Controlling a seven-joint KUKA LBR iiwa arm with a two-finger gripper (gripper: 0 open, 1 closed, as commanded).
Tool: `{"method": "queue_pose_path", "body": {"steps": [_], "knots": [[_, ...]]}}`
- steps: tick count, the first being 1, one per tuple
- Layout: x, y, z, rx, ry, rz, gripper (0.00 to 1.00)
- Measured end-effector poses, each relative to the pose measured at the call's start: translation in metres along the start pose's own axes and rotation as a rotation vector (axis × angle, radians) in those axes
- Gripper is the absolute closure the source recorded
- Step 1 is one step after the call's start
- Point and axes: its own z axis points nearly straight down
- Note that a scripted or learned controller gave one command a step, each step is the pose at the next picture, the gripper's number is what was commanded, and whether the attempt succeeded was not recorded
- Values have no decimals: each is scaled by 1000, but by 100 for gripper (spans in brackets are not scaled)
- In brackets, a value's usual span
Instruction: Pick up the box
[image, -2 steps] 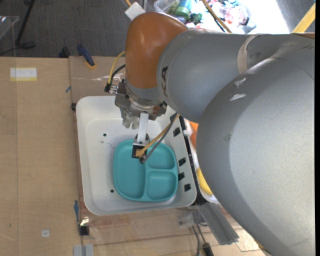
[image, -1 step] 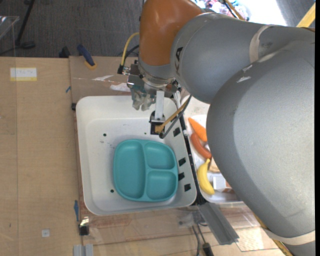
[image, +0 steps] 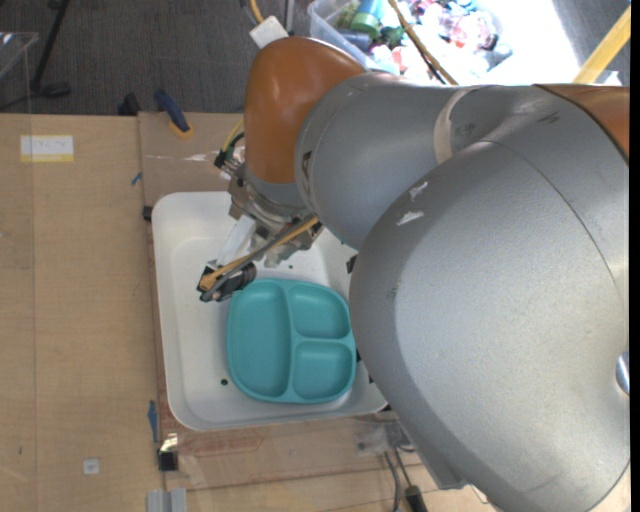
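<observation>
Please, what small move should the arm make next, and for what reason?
Probably a short lift straight up and back toward the right. The hand sits low inside the shallow white plastic bin, just beside the upper left corner of the teal three-compartment plastic tray, and the big grey arm covers much of the bench, so a box to pick cannot be located from here.

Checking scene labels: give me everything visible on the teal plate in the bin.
The teal plate looks like smooth matte plastic, a rounded rectangle with three compartments: one long one on its left and two smaller ones on its right. It lies flat, right side up, in the white bin, toward the bin's near side. Nothing sits in its compartments. The hand sits just off its upper left corner; contact can't be judged.
</observation>
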Motion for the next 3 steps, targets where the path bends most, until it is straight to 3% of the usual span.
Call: {"method": "queue_pose_path", "body": {"steps": [1,2,3], "knots": [[-35,-37,85,-9,17,-53,100],[25,32,87,-7,8,-122,100],[26,30,86,-6,8,-123,0]]}}
